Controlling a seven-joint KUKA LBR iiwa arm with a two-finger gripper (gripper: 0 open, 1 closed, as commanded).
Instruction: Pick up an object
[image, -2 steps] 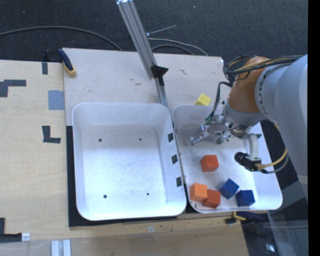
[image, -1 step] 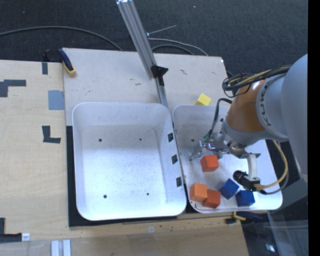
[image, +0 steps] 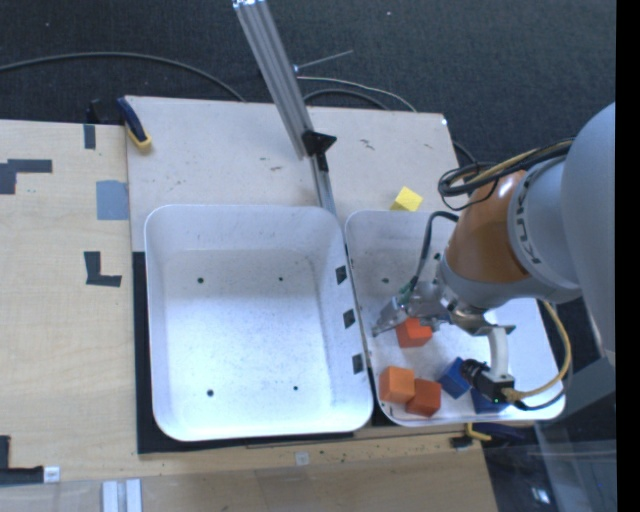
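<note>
Looking down at the right bin, we see our gripper low over an orange block. The block sits right at the tips of the fingers, but we cannot tell if it is truly between them, or if they are spread or pressed together. The big grey arm hides too much.

We think the step now is to grab that orange block. To do it well, we should come straight down so one finger goes on each side of the block. Then we squeeze on its flat sides, not its corners, so it does not twist or pop out.

Two more orange blocks sit near the front wall of the bin, touching each other. A blue block is just beside them. We should stay clear of those so we do not bump them.

The left bin is well apart from our work. A yellow block lies on the bench, outside both bins.

When we lift, we should go slow and straight up.
</note>
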